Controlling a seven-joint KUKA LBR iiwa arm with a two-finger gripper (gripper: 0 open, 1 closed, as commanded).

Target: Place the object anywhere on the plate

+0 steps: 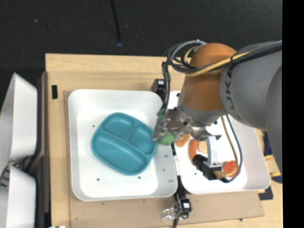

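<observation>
Where the two shallow white bins meet, the tool (pixel 166 129) hangs over the divide with a small green object (pixel 166 137) at its tip — whether it grips it, I cannot tell, nor the object's long axis. It sits just beside the right rim of the teal, three-compartment plastic plate (pixel 123 144) in the left bin (pixel 80 175); bare white floor rings the plate.

Fixed overhead camera, slanted down on bins (pixel 76 141)

Only legible txt: dark letters "UK" on grey arm (pixel 251 87), part of brand, rest cut off. No other labels/nos. readable.
</observation>
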